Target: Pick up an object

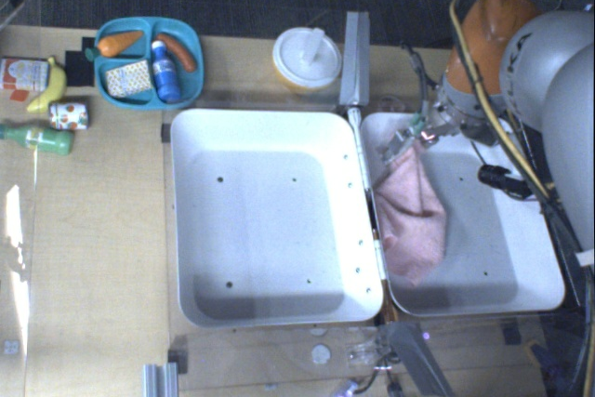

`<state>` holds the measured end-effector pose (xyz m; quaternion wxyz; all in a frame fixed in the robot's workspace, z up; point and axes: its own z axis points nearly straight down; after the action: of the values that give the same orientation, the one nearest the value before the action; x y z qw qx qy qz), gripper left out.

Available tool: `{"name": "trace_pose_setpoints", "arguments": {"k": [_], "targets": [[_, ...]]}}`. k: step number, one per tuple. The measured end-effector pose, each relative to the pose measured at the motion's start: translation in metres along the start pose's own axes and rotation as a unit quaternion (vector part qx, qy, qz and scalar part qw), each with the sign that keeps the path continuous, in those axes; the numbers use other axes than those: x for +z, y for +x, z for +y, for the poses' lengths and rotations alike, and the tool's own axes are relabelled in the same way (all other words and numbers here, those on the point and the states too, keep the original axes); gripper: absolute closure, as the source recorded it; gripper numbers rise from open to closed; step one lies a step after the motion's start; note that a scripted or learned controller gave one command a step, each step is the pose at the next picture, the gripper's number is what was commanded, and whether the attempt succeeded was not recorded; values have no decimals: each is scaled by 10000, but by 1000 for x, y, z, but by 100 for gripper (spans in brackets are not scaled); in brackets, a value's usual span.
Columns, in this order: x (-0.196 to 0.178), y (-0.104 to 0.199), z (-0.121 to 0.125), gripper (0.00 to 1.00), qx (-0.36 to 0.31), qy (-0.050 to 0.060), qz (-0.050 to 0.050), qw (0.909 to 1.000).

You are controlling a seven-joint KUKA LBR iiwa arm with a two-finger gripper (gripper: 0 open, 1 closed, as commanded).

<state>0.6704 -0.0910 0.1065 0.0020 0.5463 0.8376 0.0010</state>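
From my station I see the arm (548, 60) reaching in from the right, its grey body bulking over the upper right corner and the orange band sitting high behind it, with cables looping down along its side. The wrist leans down and to the left, putting the gripper (409, 139) low over the back left corner of the right bin (493, 293). The top edge of a pink cloth (409, 209) is bunched right at the fingertips and seems drawn up toward them, but I cannot tell whether the gripper is spread or pinching the fabric; the tips are too small and cluttered to read. The cloth hangs and spreads down from that point along the bin's left wall, its lower part lying crumpled on the bin floor. The left bin (270, 218) sits just beside it, the two touching along a shared edge. Behind the bins stand a white lidded cup (307, 58) and a blue tray (149, 62) of toy food.
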Motion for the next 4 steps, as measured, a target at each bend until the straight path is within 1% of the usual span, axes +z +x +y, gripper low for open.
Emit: {"name": "trace_pose_setpoints", "arguments": {"k": [1, 2, 3, 4], "targets": [[17, 26, -54, 0, 76, -37, -21, 10000], [4, 25, -51, 100, 77, -81, -49, 9999], [-98, 31, -17, 100, 300, -8, -4, 9996], [-159, 43, -42, 100, 862, 0, 0, 9963]]}}
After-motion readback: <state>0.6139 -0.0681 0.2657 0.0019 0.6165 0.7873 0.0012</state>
